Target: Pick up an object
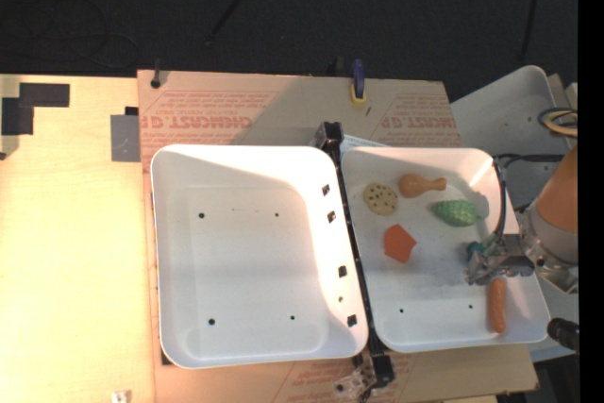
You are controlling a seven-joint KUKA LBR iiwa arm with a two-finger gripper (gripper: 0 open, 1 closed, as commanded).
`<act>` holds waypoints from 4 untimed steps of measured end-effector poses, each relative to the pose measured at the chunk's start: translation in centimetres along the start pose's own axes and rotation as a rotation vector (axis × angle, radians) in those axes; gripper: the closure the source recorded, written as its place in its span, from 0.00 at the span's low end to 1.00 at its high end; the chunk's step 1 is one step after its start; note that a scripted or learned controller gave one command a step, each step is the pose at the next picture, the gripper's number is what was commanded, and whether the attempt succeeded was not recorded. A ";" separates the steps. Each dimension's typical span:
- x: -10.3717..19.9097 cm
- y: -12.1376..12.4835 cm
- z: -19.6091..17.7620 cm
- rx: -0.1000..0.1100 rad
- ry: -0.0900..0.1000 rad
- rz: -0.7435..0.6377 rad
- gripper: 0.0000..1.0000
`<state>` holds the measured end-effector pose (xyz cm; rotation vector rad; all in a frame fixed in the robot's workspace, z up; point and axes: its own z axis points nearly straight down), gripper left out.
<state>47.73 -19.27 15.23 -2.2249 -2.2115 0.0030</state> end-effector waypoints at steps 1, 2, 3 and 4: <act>-0.1 0.0 -0.9 0.001 0.000 0.004 1.00; 2.8 0.0 -16.8 -0.020 -0.005 -0.011 1.00; -1.0 -0.6 0.2 0.013 0.003 -0.003 1.00; -1.1 -0.3 -1.6 0.000 0.000 -0.002 1.00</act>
